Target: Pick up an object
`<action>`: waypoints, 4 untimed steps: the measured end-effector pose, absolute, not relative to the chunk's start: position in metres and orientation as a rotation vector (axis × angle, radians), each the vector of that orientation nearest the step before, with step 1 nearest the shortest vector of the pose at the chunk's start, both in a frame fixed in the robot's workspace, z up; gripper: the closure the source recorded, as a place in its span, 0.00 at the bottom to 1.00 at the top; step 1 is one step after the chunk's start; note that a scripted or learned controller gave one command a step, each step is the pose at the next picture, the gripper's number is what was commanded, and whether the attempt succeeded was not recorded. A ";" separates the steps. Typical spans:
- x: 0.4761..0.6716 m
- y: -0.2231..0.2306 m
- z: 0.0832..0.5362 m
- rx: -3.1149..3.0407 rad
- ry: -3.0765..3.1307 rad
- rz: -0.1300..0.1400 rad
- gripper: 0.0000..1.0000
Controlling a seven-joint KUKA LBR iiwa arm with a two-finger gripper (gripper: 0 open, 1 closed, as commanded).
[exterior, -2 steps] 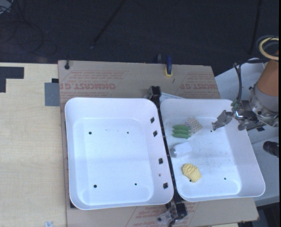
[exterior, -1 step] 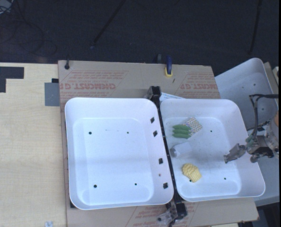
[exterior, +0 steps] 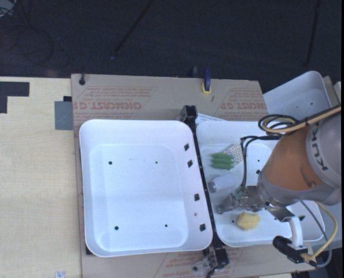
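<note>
The left bin [exterior: 138,187] sits broad and white on the brown board [exterior: 160,100], with only a few dark specks on its floor. A black clip strip [exterior: 196,172] runs down the seam between it and the right bin [exterior: 218,135].

In the right bin, near its upper middle, lies a green object [exterior: 222,160], a small bundle whose long axis runs roughly left to right, tilted a little. A white speckled piece [exterior: 235,151] touches its upper right end. Lower down, near the front of that bin, rests a yellow object [exterior: 247,221], lumpy and slightly wider than tall, its long axis close to level.

The gripper [exterior: 229,204] hangs just above and to the left of the yellow object, close to it, with its metal tip pointing left toward the seam. The green object lies well above the gripper. Whether the gripper is released or clenched I cannot tell from here; nothing is visibly held in it.

The arm [exterior: 293,167] comes in from the right, its orange band hunched over the right bin, black cables [exterior: 276,123] looping over its top.
</note>
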State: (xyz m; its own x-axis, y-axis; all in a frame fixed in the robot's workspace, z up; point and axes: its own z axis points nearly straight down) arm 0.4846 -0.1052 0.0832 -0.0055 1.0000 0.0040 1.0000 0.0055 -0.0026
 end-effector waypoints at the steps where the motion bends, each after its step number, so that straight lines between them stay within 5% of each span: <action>1: 0.518 -0.087 0.229 -2.222 -2.234 -0.013 0.00; 2: 0.604 -0.073 0.267 -2.221 -2.231 -0.008 0.00; 3: 0.595 -0.051 0.183 -2.213 -2.218 0.009 0.00; 4: 0.646 -0.079 0.188 -2.218 -2.228 0.000 0.00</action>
